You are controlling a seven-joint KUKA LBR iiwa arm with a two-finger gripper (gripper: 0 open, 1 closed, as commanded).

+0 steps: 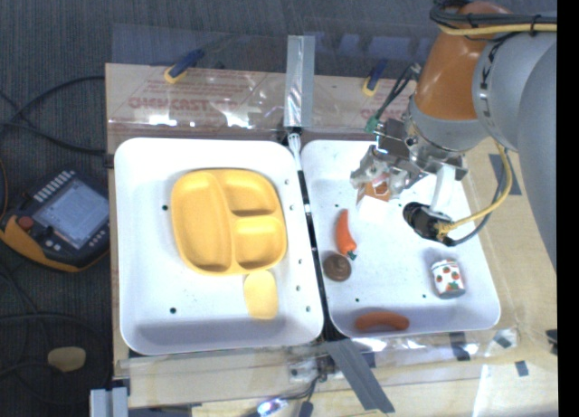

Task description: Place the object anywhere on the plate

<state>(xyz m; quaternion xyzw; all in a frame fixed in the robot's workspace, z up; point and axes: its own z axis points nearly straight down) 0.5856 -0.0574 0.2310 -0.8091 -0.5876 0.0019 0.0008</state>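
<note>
Nearest the camera, along the front wall of the right bin (479, 311), lies a reddish-orange sausage (381, 321). Just beyond it on the right sits a white die (448, 279) with coloured spots. Across the divider, in the left bin (136, 225), a pale yellow block (261, 296) touches the near edge of the yellow divided plate (226, 220), which fills the middle of that bin. Back in the right bin, close to the divider, a brown round cookie (337, 267) rests just nearer than an orange carrot (346, 232) lying lengthwise. Farther back, the gripper (384, 180) hangs over the far half of the right bin, with a small orange-red object (378, 190) showing right at its tip; whether the fingers are apart or clamped on that piece cannot be told. Behind it rises the grey arm with its orange band (452, 76). Outside the bins at far left lies a handheld control pendant (59, 218).
</note>
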